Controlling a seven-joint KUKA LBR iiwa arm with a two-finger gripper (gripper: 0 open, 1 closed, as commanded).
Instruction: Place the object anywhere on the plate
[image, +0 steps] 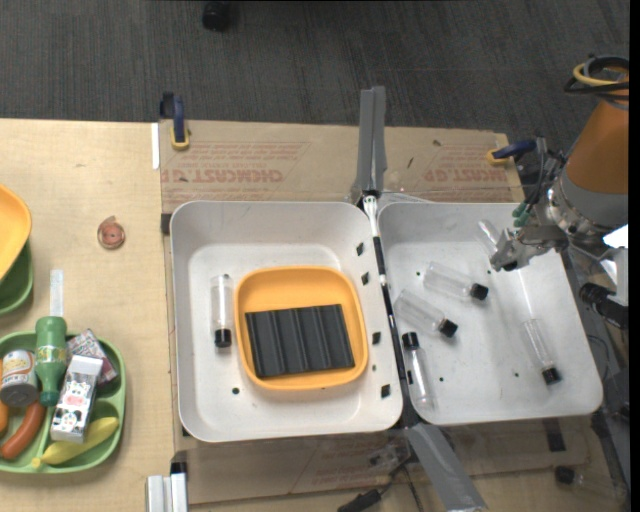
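Note:
An orange plate (298, 283) lies in the middle of the left bin (195, 400). A black ribbed slab (300, 338) rests flat on it. A clear tube with a black cap (221, 311) lies upright in the picture just left of the plate. The right bin (570, 400) holds several similar clear tubes: one (452, 282) near the centre, one (424, 314) below it, one (538, 349) to the right. My gripper (506, 256) hangs over the right bin's upper right part, just right of and apart from the central tube. I see nothing held in it.
Another tube (412, 366) lies along the right bin's left wall. A green tray of toy food (105, 432) and an orange bowl (10, 235) sit on the bench at far left. Blue clamps (172, 115) hold the cardboard behind the bins.

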